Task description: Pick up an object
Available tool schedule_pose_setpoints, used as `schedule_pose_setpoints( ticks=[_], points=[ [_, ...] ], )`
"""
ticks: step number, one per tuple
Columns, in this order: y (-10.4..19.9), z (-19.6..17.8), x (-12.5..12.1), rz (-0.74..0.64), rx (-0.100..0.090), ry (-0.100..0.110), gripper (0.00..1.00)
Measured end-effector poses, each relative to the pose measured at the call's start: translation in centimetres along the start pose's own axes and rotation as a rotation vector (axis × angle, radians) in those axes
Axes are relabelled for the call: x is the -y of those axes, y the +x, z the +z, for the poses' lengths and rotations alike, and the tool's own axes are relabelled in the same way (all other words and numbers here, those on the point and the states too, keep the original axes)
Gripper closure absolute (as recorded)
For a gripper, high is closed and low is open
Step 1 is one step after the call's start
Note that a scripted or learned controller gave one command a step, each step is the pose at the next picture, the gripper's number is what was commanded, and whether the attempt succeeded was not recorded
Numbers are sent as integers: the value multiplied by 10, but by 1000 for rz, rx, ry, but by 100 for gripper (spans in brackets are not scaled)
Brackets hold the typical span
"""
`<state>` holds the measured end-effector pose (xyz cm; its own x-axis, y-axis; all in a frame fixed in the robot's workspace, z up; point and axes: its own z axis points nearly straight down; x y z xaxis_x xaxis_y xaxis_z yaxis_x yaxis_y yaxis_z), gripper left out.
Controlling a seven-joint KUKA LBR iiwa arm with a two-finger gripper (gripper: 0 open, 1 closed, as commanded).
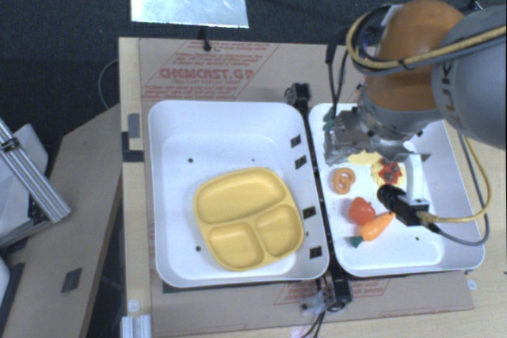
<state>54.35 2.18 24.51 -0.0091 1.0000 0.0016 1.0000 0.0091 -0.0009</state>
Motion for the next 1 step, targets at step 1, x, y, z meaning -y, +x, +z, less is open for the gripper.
schedule_pose_setpoints(
  ticks=[1],
  points=[
    [48, 0, 15, 0, 0, 0, 100]
  ],
)
